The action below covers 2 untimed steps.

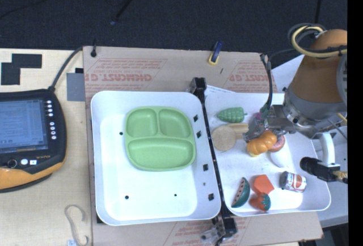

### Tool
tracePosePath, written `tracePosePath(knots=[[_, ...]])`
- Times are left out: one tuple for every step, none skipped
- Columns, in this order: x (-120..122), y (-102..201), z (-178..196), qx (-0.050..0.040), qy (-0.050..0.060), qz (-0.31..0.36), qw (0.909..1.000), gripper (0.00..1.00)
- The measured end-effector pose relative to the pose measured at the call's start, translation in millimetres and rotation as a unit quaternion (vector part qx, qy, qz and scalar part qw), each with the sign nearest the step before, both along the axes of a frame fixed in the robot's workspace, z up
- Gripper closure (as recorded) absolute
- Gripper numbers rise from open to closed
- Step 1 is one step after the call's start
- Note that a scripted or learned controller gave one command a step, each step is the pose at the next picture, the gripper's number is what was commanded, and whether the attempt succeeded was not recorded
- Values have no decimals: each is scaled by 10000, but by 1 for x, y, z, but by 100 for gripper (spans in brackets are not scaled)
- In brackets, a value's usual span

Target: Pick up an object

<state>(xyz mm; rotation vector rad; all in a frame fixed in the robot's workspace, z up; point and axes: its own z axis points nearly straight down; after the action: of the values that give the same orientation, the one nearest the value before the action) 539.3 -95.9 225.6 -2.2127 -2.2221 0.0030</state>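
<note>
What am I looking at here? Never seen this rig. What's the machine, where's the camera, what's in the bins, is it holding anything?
One camera, fixed above the bench, looks down at a slant. The machine is a grey robot arm with an orange band, reaching in from the right. Its gripper sits low over the right bin, right by an orange toy fruit; from this angle I cannot tell whether it grips anything.

The left bin holds a green divided plate. The right bin holds toy food: a green bumpy piece, a round tan piece, a watermelon slice, an orange-red block and a small can lying on its side.

On the bench at the left lies the arm's handheld control tablet.
</note>
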Motion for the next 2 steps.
tracePosePath(knots=[[32,26,7,-5,-6,-2,10000,100],[32,20,-1,-13,13,-20,10000,100]])
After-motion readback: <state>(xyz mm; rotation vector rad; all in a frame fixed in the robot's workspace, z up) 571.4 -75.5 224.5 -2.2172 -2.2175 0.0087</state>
